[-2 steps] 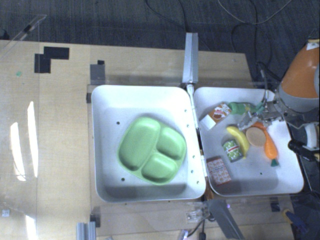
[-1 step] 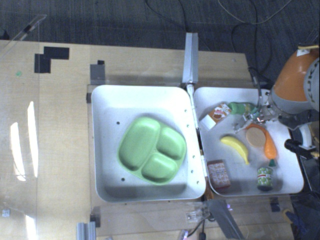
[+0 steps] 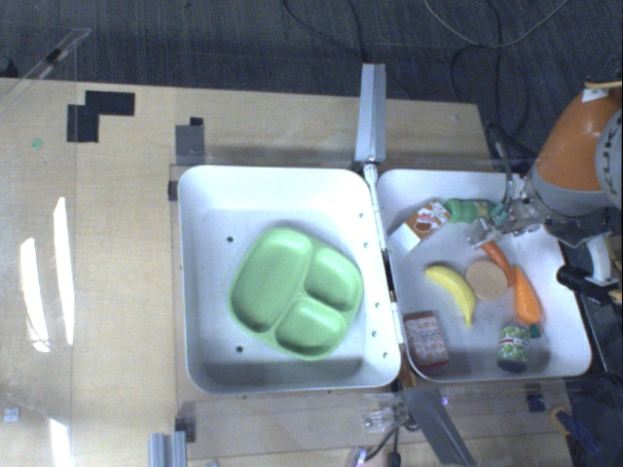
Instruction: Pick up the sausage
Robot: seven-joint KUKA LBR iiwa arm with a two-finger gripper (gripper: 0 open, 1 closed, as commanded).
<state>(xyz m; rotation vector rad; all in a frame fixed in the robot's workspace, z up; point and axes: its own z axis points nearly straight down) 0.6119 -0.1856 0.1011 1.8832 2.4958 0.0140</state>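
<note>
Tabletop (image 3: 117, 261): we see a pale wooden surface carrying two shallow white bins side by side.
Left bin (image 3: 209, 358): it holds a green divided plate (image 3: 297, 290), lying slightly toward 5 o'clock of the bin's middle.
Right bin (image 3: 574, 353): this one carries all the small items.
Arm (image 3: 579, 154): it reaches in from 3 o'clock, its orange band over the bin's 1 o'clock corner.
Claw (image 3: 501, 220): it hangs above the bin's 12 o'clock part; we cannot tell how far open it is, and we see nothing held in it.
Banana (image 3: 454, 290): it lies near the bin's middle.
Sausage (image 3: 495, 257): we take it to be the slim reddish piece just at 6 o'clock of the claw, touching a round tan disc (image 3: 488, 280).
Carrot (image 3: 527, 297): the orange piece at 4 o'clock of the disc.
Doing it well: we judge the claw should come down across the sausage's narrow width, clear of the disc and the carrot.
</note>
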